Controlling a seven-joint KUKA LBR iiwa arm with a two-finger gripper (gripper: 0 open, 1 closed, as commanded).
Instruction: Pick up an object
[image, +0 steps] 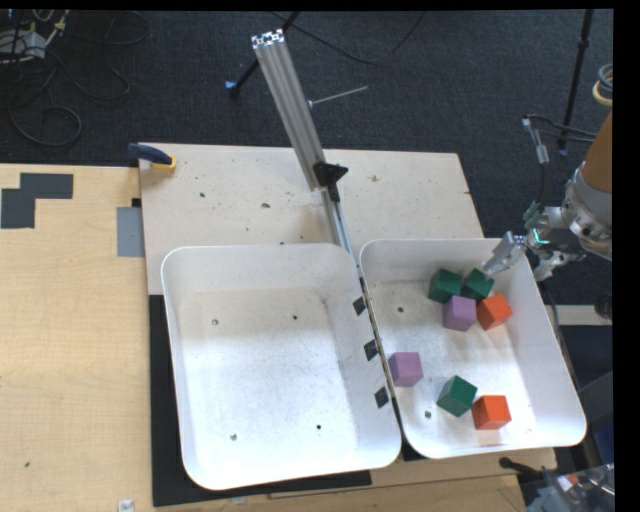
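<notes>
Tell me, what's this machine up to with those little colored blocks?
A robot arm is reaching in from the right, trying to pick up a block. Its gripper is at the far edge of the right bin, just above a cluster of blocks: two green, one purple and one orange. Nothing is visibly held yet. Three more blocks lie nearer the front of that bin. The left bin sits alongside.

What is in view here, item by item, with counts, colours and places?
green blocks: 3, green; two at the right bin's upper part, one lower down
purple blocks: 2, purple; upper cluster, left part of the right bin
orange blocks: 2, orange; upper cluster, lower right
bins: 2, white; left bin, right bin
clamp: 1, blue and yellow; bench's upper left
gripper: 1, grey; above the right bin's upper right corner
</notes>
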